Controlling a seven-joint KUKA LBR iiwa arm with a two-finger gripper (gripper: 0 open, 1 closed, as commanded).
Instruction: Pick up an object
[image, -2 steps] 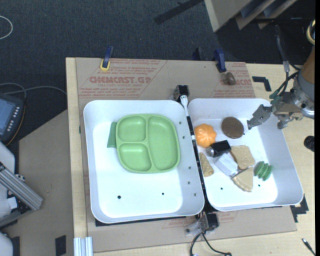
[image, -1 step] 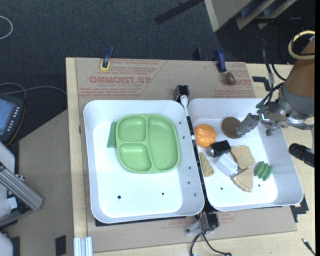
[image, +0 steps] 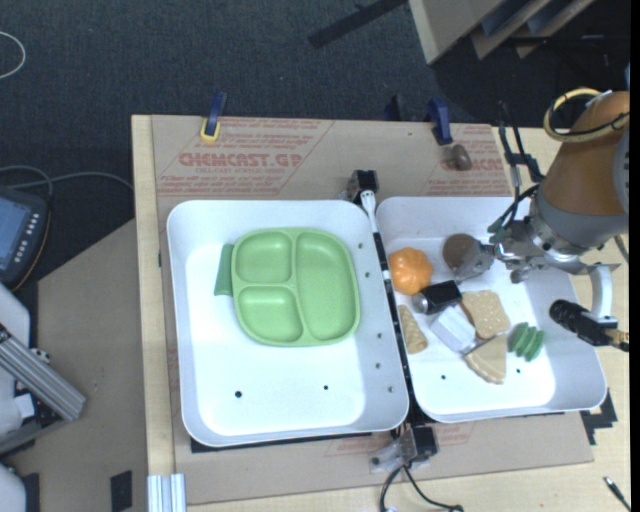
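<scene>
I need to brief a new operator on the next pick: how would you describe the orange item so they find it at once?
Look at the right bin, the one crowded with small items. At its left edge, next to the seam between the two bins, sits a small round orange fruit with a dark cylinder just below it. It is the bin's one bright orange ball; its neighbours are tan, brown, black or green.

green divided plate (image: 296, 286) — left bin (image: 200, 380)

The desk (image: 300, 145) was brown board with red print. Two white bins sat on it, touching: the left bin (image: 200, 330) and, right of it, the right bin (image: 440, 395).
</scene>
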